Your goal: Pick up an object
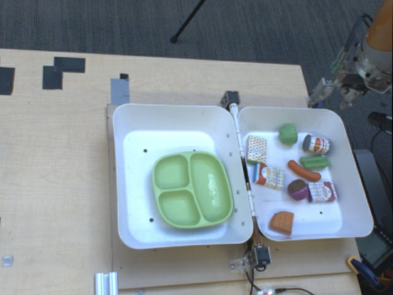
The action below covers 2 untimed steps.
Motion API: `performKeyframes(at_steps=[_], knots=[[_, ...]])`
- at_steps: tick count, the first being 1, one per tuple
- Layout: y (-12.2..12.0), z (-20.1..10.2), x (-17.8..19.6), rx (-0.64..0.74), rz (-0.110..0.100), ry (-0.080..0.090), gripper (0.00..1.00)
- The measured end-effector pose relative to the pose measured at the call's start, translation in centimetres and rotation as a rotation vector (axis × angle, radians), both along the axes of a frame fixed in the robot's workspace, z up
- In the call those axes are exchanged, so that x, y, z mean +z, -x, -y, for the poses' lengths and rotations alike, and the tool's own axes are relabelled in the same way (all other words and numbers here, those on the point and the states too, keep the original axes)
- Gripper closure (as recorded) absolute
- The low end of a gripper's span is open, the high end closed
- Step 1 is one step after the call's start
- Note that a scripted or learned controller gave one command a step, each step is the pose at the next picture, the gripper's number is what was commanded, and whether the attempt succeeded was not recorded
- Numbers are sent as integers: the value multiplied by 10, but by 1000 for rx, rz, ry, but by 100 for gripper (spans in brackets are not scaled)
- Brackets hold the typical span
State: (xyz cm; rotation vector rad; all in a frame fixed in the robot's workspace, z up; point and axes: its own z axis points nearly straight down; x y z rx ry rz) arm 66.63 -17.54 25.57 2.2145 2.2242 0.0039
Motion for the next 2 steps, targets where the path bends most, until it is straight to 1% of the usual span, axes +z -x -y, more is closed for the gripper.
performKeyframes(at_steps=[1, 2], knots=[[87, 31, -40, -2, -2, 1, 0], [154, 30, -162, 0, 0, -1, 0]])
